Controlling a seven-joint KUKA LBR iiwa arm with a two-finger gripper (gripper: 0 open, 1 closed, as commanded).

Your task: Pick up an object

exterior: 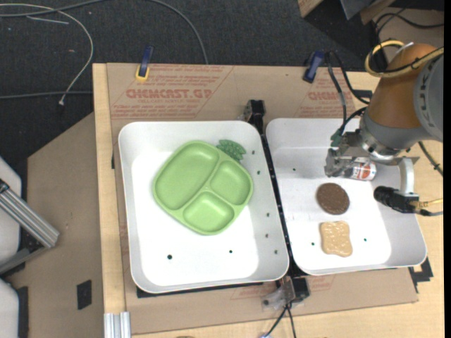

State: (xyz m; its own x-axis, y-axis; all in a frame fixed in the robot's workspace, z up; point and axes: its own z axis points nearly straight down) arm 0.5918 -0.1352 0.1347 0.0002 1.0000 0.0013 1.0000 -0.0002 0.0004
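In the right white bin, the grey arm's claw is lowered near the far wall, beside a small red-and-white can-like object; whether the claw is released or clenched cannot be told. A round brown disc and a tan toast-shaped piece lie nearer, apart, easy to reach. The left bin holds a green divided plate.

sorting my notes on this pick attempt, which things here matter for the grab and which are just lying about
In play:
- gripper, low in the right bin
- small can beside it
- brown disc
- tan slice

Lying about:
- green plate in the left bin
- green sprig at the plate's rim
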